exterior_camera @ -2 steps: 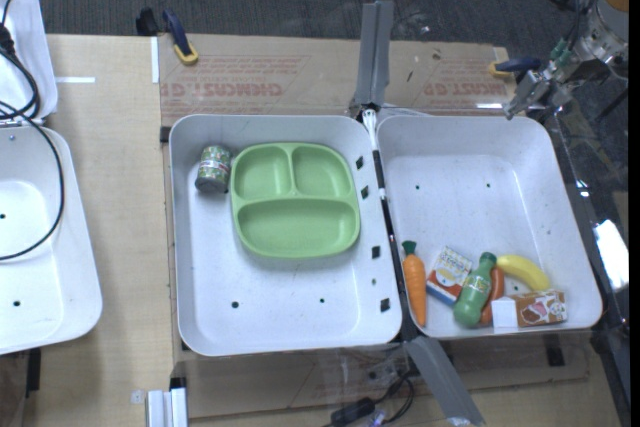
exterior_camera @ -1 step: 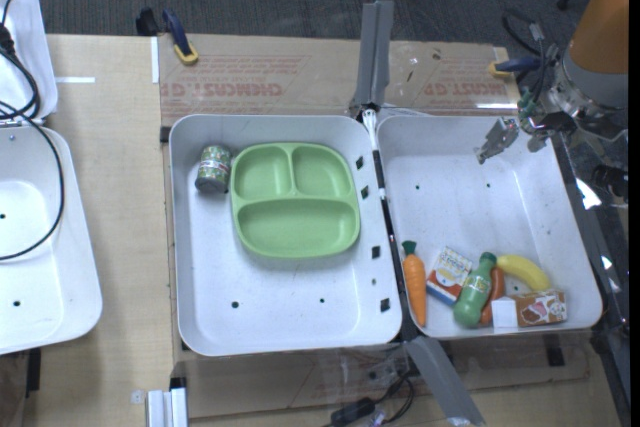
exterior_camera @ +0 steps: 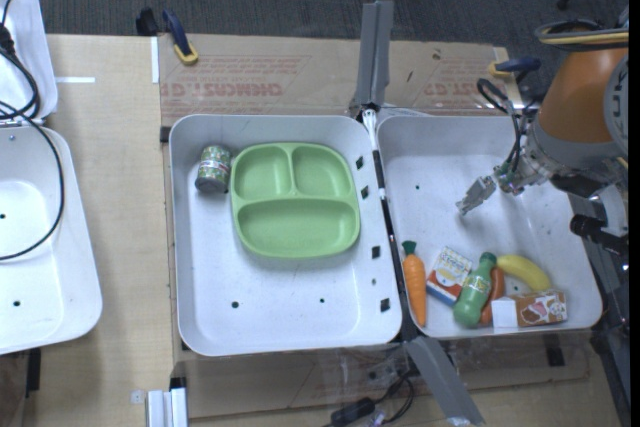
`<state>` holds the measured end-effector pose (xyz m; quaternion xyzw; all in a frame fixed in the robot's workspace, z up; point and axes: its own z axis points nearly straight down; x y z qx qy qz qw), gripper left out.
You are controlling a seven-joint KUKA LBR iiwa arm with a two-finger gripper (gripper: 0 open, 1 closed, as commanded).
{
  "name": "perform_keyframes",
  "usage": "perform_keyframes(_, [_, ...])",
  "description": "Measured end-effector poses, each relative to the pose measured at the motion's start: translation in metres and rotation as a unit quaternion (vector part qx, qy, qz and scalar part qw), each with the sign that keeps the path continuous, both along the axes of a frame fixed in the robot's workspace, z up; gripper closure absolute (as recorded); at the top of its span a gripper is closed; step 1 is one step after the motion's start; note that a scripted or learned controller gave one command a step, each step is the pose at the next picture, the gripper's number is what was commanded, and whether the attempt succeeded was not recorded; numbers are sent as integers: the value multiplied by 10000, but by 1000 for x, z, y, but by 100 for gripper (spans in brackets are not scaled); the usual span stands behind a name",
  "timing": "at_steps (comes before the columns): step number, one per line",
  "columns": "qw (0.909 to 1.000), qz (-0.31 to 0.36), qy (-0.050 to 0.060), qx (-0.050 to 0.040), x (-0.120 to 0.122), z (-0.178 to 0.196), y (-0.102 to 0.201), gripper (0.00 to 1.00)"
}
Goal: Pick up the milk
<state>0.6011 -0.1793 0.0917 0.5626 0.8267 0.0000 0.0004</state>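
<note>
Camera view, claw: the grey two-finger metal claw (exterior_camera: 476,196) is seen above the floor of the right-hand bin, at the end of the grey arm with the orange band (exterior_camera: 580,100) that reaches in from the right. Whether its fingers are apart or together cannot be told. Nothing is seen held between them.

Right bin, near edge: in the shallow white right-hand bin (exterior_camera: 440,145) a cluster of items is gathered along the near wall. An orange plastic carrot (exterior_camera: 415,288) lies at the left of the cluster, beside the divider. A small white and orange milk carton (exterior_camera: 448,275) is placed just right of the carrot. A green bottle (exterior_camera: 474,290) leans against the carton's right side. A yellow banana (exterior_camera: 524,270) lies further right, and a brown and white flat box (exterior_camera: 532,309) sits nearest the front right corner.

Milk relative to claw: the milk carton lies nearer the camera than the claw and slightly to its left, apart from it.

Left bin: in the shallow white left-hand bin (exterior_camera: 270,315) a light green three-compartment plastic plate (exterior_camera: 295,200) is set toward the far side. A small green-labelled tin (exterior_camera: 212,169) stands just beside the plate's left edge.
</note>
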Motion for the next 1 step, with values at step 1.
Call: perform_keyframes(1, [10000, -14, -8, -2, 1, 9, -1, 100])
